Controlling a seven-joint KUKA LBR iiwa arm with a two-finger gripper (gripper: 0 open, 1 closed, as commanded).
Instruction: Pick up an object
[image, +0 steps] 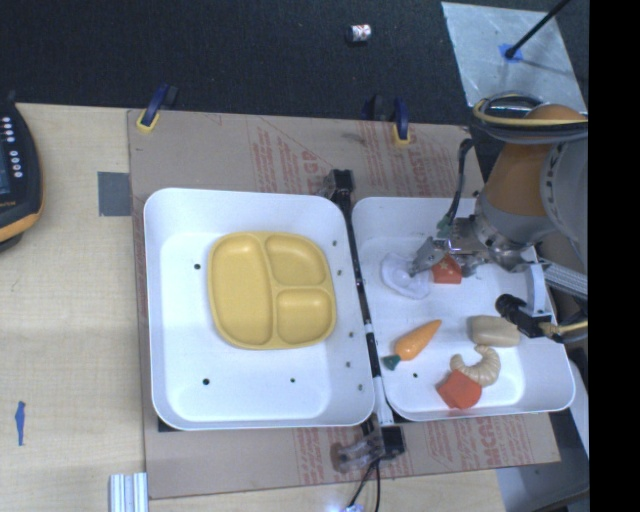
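- From my feed, the arm (525, 175) comes in from the right, its orange band above the wrist, and leans over the far half of the right bin (560, 395).
- The gripper (440, 260) is low over that bin, pointing left; I see a small red-orange block (447, 270) right at its fingers, but I cannot tell whether they are closed on it, wide or merely beside it.
- Just left of the block lies a clear, glassy piece (405, 277) on the bin floor, close to the fingertips.
- Nearer to me in the same bin: an orange carrot (418, 340) lying at a slant near the left wall, a beige oblong piece (493, 330) towards the right, a pale curled shrimp-like piece (480, 365) and a red block (460, 390) touching it.
- The left bin (180, 400) carries a yellow divided tray (271, 289) with three compartments, set roughly in its middle.
- Both bins sit side by side on a brown board (250, 150) clamped to the tabletop (60, 330); a dark handheld controller (15, 165) rests at the left edge.
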